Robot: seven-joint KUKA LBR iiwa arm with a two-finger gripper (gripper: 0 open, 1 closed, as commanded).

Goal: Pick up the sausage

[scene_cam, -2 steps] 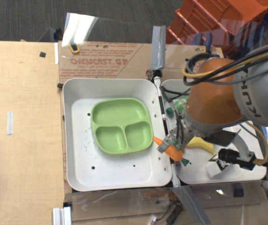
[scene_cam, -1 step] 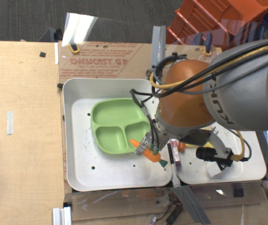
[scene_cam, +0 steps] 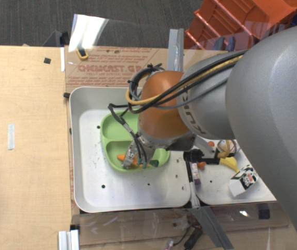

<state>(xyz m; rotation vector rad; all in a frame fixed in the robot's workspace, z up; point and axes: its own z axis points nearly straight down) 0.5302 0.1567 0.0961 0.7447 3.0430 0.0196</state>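
Gripper (scene_cam: 133,159): low over the near end of the green divided plate (scene_cam: 111,130), in the left bin (scene_cam: 88,191). You cannot tell from this view how it is set or whether it has anything; the wrist and cables crowd over it.

Sausage: not identified with certainty. A small orange piece (scene_cam: 121,157) lies in the plate's near compartment, just left of the gripper and close against it. Judge this the likely target; its long axis is too small and too masked to read.

Relation to check: you have the gripper almost on top of that piece, offset slightly right. The coming move looks like a short correction leftward, not a reach.

Arm (scene_cam: 200,108): comes in from the right, orange band above the plate's right half.

Right bin (scene_cam: 265,194): small mixed items, including a yellow piece (scene_cam: 230,163), well apart from the gripper.
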